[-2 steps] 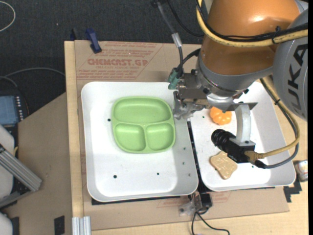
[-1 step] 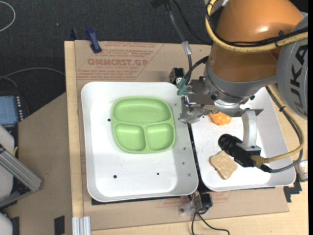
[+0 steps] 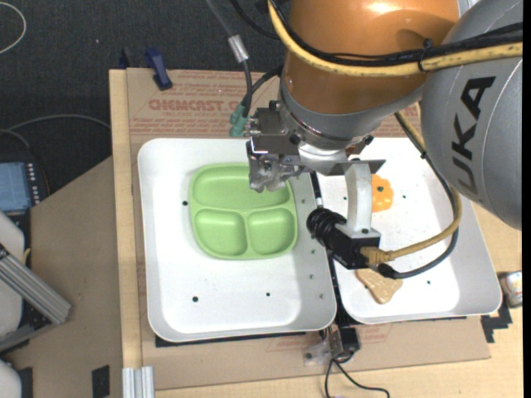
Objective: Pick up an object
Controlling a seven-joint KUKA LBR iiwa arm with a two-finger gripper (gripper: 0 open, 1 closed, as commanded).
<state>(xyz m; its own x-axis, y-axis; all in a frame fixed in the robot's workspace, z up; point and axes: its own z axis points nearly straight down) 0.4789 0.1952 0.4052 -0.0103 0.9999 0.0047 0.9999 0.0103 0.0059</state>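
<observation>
Gripper (image 3: 267,177) hovers over the green divided plate (image 3: 243,212) in the left bin (image 3: 166,247), finger spread unreadable; next, descend and pinch its rim.

A: Where's the gripper (image 3: 267,175)?
B: Over the green tray's (image 3: 241,222) upper right edge, in the left bin (image 3: 166,247).
A: And the right bin (image 3: 448,264)?
B: 2 things: an orange piece (image 3: 382,194), a tan piece (image 3: 380,286).

pale green three-compartment plastic tray (image 3: 242,211): smooth, satin | two shallow white plastic bins (image 3: 166,247): glossy | brown cardboard sheet (image 3: 199,98): matt | orange arm band (image 3: 365,23): glossy
</observation>
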